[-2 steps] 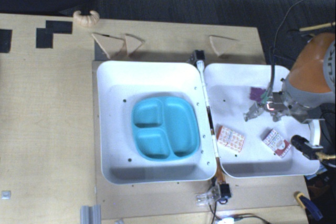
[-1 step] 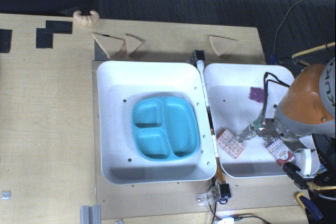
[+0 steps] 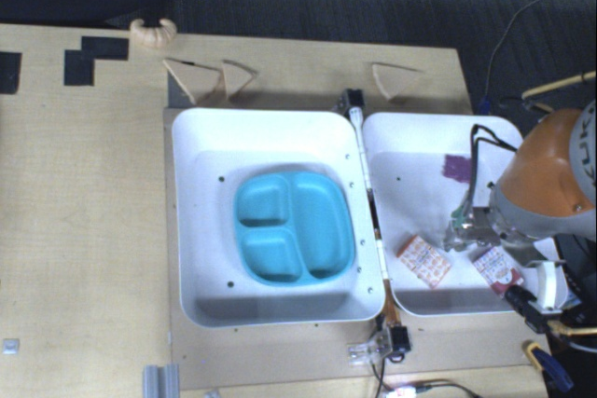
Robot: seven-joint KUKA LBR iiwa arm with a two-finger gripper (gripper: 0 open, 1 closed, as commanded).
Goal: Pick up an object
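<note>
Whether the jaws stood spread or pressed together could not be told; the gripper hung low in the right bin, the arm's orange band hiding the bin's right edge. A red-patterned packet lay near the front edge, long axis diagonal. Another packet sat partly covered. A purple scrap lay behind. The left bin held a blue tray.

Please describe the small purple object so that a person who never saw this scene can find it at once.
Look in the right bin, on its floor toward the far side. The purple piece lies there alone, flat and plain, while the two patterned packets nearer the front are reddish and white.
</note>
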